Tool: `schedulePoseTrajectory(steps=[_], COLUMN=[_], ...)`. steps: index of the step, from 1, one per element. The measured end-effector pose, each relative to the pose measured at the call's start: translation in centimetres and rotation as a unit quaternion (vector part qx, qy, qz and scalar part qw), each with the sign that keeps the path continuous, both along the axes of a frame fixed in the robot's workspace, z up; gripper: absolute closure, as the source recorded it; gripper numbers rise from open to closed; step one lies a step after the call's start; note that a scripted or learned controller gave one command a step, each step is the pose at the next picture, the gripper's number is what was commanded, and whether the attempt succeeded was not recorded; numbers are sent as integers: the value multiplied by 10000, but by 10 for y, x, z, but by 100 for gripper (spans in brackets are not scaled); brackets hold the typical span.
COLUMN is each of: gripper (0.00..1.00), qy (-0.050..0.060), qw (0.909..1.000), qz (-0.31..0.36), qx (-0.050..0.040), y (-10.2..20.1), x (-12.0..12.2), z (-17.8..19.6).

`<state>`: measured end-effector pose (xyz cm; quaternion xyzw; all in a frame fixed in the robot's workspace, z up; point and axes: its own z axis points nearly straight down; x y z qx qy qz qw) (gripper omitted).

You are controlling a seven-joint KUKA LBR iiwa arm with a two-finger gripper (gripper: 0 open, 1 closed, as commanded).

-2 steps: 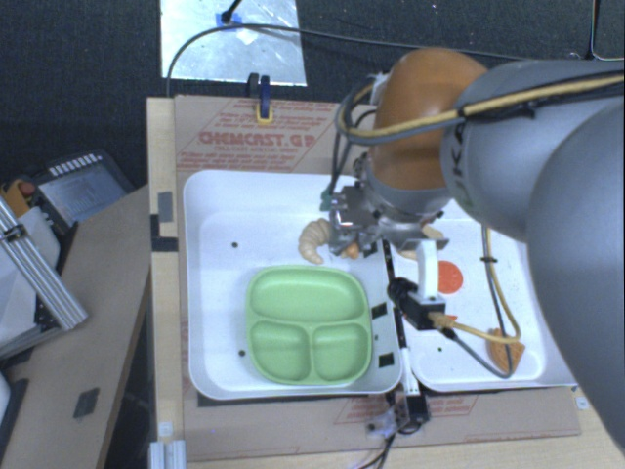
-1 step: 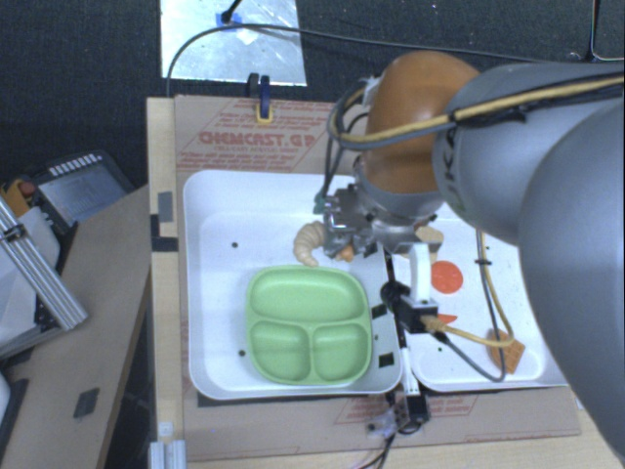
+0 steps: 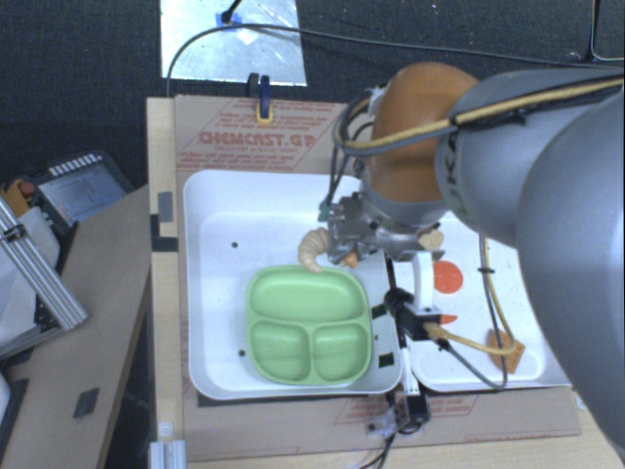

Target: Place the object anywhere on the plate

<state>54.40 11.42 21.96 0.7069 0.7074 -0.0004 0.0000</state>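
Camera view, croissant [image 3: 313,247] just left of pincer [image 3: 344,252], grip unclear, above green plate [image 3: 309,325]

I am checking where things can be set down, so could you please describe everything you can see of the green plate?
The green plate is pale green, looks like matte plastic, and has rounded corners. Raised ridges split it into three sections: one wide one at the far side and two smaller ones nearer the camera. It lies flat in the left bin, toward its near right corner. A tan curved object sits just beyond its far rim, seemingly touching, with the pincer beside it.
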Motion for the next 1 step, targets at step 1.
schedulePoseTrajectory(steps=[1], gripper=[0], qy=[-4], qw=[10000], qz=[3], qx=[2], y=[0], x=[0], z=[0])
